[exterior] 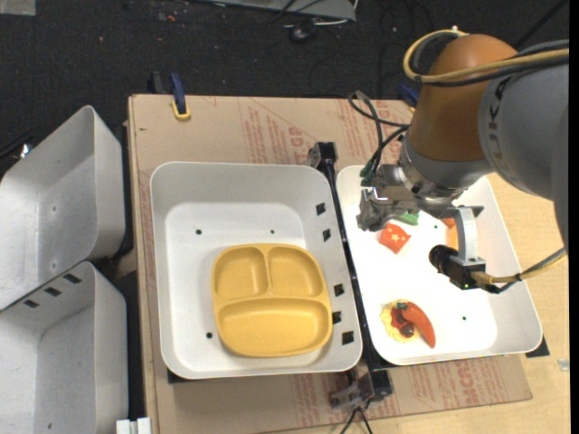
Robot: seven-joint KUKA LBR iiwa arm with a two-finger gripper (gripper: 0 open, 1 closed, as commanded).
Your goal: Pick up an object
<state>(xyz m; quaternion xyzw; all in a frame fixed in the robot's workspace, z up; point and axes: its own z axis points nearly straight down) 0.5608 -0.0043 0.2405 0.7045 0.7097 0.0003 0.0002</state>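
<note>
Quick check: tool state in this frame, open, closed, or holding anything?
Tool: cannot be told; it hangs over the right bin near the orange-red piece.

Red-orange block in right bin

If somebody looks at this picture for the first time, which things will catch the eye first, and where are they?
The yellow divided plate stands out most; it lies in the left bin, toward its near side. Next is the big arm with its orange band, reaching from the right over the right bin. Below its gripper lies a small orange-red piece, and near the bin's front edge sits a yellow and red toy.
</note>
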